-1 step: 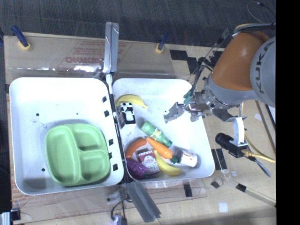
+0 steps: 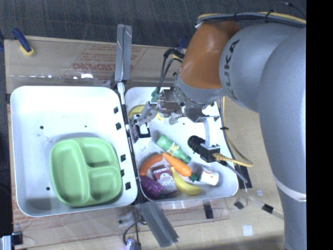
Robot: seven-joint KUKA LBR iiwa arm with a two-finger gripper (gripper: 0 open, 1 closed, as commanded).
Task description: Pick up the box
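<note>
Toward the near end of the right bin: the box (image 2: 164,178), dark red with a pale label, is lying flat among toy foods on the floor of the right bin (image 2: 225,190).
Box contact: nothing is gripping it; the gripper is standing well apart from it, toward the far end of the same bin.
Box, left neighbour: a purple item (image 2: 150,187) is pressing against its near-left edge.
Box, right neighbour: a banana (image 2: 186,186) is curving along its right side, touching or almost touching it.
Box, far neighbour: a carrot (image 2: 177,164) is lying slantwise just beyond it, with an orange rounded item (image 2: 148,163) sitting to the carrot's left.
Further items: a green bottle (image 2: 171,147) is lying tilted beyond the carrot; a white cup (image 2: 209,177) is lying on its side past the banana's right end.
Gripper: the gripper (image 2: 141,123) is hanging low at the right bin's far-left side, close to the wall shared by the two bins, with a yellow item (image 2: 136,110) just beyond it.
Gripper state: from this angle one cannot tell whether it is spread or closed.
Arm: the grey arm (image 2: 260,72) is reaching in from the right, its orange band sitting above the wrist.
Left bin: the left bin (image 2: 62,108) is holding a green divided plate (image 2: 86,170) toward its near side.
</note>
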